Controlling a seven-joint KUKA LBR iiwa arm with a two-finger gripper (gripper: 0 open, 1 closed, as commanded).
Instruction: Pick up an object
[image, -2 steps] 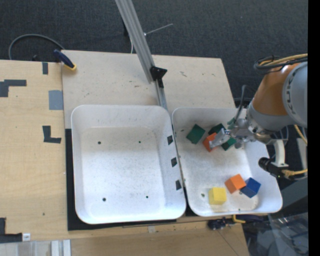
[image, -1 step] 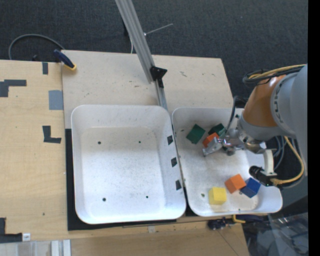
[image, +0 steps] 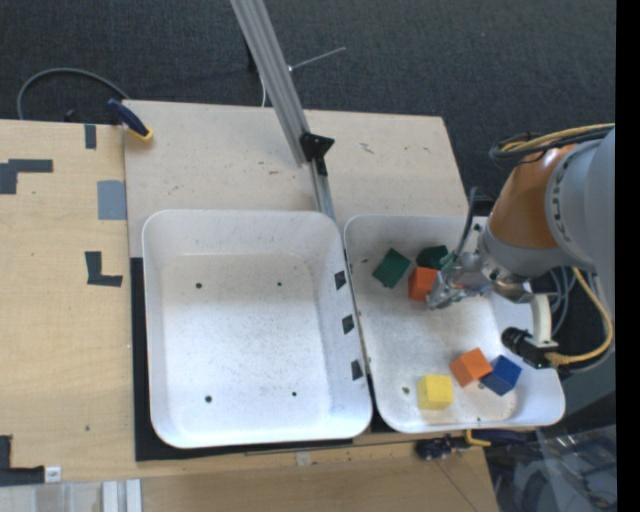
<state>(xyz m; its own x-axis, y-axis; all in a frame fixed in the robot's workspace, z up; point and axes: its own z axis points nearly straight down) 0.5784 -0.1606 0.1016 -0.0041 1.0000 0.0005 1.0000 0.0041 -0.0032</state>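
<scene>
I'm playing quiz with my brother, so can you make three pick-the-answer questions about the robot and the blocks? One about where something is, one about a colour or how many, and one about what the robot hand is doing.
1. Where are the blocks?
A. In the left bin
B. In the right bin
C. On the wooden bench

2. What colour is the block lying nearest the bottom edge of its bin?
A. Yellow
B. Purple
C. White

3. Where is the gripper just now?
A. High above the left bin
B. Outside both bins
C. Down in the right bin at an orange block

Answers:
1. B: every block lies inside the right bin.
2. A: the yellow block sits lowest, left of an orange block and a blue block.
3. C: the gripper is low beside the second orange block, near the green block.
</scene>
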